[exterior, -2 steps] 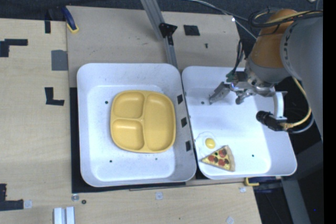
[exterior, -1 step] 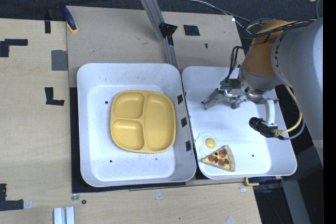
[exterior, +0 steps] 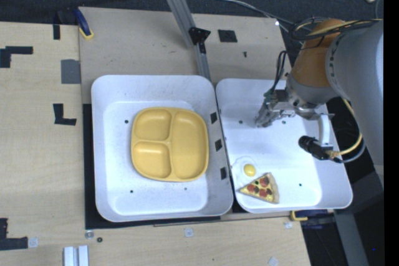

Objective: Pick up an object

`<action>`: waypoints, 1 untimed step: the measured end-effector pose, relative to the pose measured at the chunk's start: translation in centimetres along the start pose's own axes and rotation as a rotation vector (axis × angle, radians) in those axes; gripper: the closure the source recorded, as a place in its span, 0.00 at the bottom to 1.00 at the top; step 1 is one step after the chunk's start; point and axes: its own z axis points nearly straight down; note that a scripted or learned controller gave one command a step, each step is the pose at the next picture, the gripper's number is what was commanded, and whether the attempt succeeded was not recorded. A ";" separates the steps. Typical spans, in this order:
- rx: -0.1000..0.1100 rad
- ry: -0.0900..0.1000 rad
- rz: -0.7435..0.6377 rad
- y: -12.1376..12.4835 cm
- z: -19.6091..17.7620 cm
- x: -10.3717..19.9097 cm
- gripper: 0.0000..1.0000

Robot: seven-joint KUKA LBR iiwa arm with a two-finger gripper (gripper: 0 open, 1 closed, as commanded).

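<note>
A toy pizza slice (exterior: 261,187) lies near the front edge of the right bin (exterior: 312,190). A toy fried egg (exterior: 247,168) sits just behind it, touching or nearly touching. My gripper (exterior: 265,116) hangs low over the back half of the right bin, well behind both toys. Nothing shows between its fingers. A yellow divided plate (exterior: 169,144) rests in the middle of the left bin (exterior: 112,134).
The grey arm with its orange band (exterior: 312,65) reaches in from the right over the right bin. A black cable fitting (exterior: 312,146) hangs beside the wrist. A metal pole (exterior: 181,9) slants down to the gap between the bins.
</note>
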 end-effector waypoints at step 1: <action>0.003 0.004 0.002 -0.4 -6.1 -0.4 1.00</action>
